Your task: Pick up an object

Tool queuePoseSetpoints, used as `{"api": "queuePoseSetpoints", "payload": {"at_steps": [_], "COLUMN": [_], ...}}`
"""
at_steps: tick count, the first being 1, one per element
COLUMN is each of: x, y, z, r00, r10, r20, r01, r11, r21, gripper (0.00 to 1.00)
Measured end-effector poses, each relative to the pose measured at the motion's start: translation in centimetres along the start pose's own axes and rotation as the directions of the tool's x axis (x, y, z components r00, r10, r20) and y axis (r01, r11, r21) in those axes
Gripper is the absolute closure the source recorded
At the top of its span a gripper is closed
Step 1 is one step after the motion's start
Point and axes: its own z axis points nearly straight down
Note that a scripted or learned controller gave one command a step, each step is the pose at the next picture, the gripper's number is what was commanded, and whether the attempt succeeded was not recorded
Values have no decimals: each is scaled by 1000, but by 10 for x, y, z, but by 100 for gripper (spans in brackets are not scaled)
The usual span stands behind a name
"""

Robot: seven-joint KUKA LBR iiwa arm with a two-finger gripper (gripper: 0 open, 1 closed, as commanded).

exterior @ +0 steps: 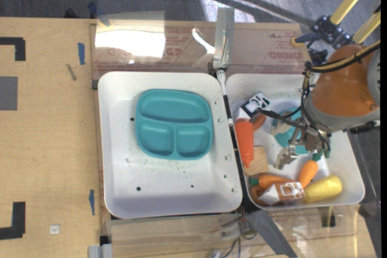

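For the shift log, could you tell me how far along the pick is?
Done: the gripper is down in the right bin, among the toys. In hand: nothing visibly; the small carrot and yellow piece lie on the floor. Left: grasp and lift one.

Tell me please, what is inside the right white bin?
The right bin holds a long orange carrot, a small carrot, a yellow piece, an orange-white carton and a teal item. The arm covers the bin's far right part.
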Motion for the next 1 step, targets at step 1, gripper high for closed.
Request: {"api": "queuePoseSetpoints", "payload": {"at_steps": [1], "x": [-58], "y": [35], "z": [15], "r00": [989], "r10": [145], "r20": [-13], "r01": [-145], "r11": [989], "r21": [2], "gripper": [0]}}
